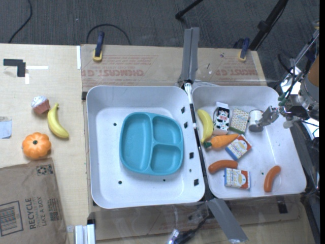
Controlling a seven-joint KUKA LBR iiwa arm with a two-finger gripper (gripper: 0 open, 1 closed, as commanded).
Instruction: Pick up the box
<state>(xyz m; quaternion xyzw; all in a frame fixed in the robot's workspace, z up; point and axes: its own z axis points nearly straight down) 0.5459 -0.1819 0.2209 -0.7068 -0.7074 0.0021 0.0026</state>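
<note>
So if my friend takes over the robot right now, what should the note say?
Hand: over the right bin's upper right part, above the toys. I can't tell what it is doing with its grip, and nothing shows in it.
Boxes: several small ones lie in the right bin: a cow-print carton, a speckled box, a blue and orange box and another box near the front.
Also there: banana, carrot, two sausages.
Left bin: blue divided plate.
Done: nothing lifted.
Left: grab a box and lift it.
</note>
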